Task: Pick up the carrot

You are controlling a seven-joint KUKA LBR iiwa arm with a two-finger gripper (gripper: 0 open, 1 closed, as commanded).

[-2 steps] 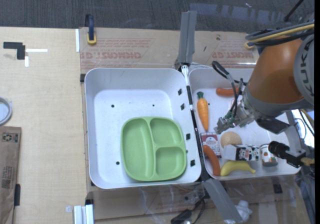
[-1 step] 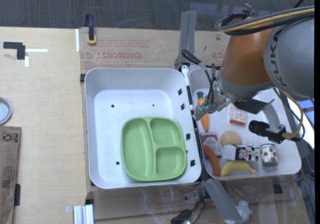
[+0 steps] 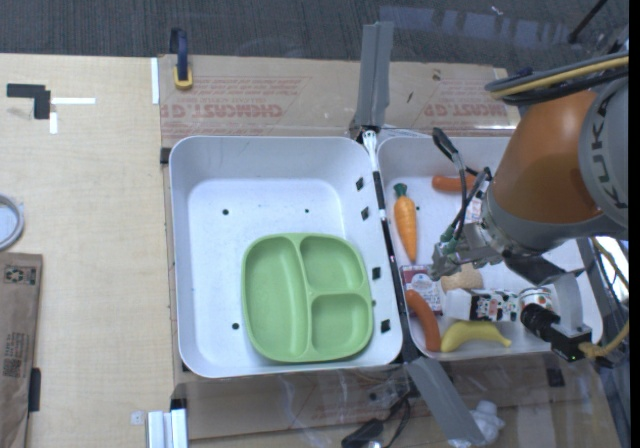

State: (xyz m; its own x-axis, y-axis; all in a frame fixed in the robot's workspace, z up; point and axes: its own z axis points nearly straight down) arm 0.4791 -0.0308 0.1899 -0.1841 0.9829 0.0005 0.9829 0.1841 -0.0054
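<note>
The carrot (image 3: 405,221), orange with a green top, lies lengthwise near the left wall of the right bin (image 3: 420,151). My gripper (image 3: 447,258) hangs low in that bin, just right of and slightly nearer than the carrot's tip, apart from it. It hovers over a pale bread-like item (image 3: 462,282). The arm's orange band and grey body cover the bin's right half.
The left bin (image 3: 200,236) holds a green divided plate (image 3: 307,297). In the right bin lie a red-orange sausage-like item (image 3: 424,321), a yellow banana (image 3: 474,336), a small white bottle (image 3: 485,307), a packet (image 3: 420,283) and another orange piece (image 3: 452,182) at the back.
</note>
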